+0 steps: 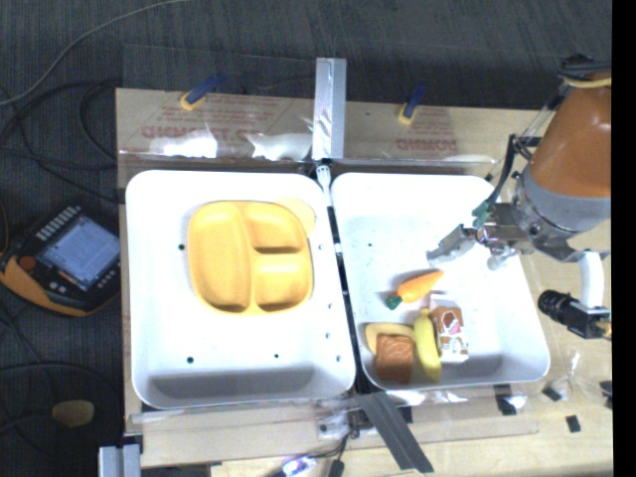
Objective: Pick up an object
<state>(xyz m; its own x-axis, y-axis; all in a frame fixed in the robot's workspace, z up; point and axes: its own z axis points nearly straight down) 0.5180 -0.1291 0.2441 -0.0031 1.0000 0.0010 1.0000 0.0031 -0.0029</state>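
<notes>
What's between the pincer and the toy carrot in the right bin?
Nothing: in the camera view, only bare white bin floor separates the pincer from the carrot.

Even overhead light, soft shadows, mild glare, slight overall blur.

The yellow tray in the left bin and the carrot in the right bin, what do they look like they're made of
The yellow tray looks like moulded plastic: smooth, uniform colour, soft sheen, rounded compartments. The carrot appears to be a plastic toy, judging by its even orange surface and glossy look, though it is too small to be sure.
</notes>
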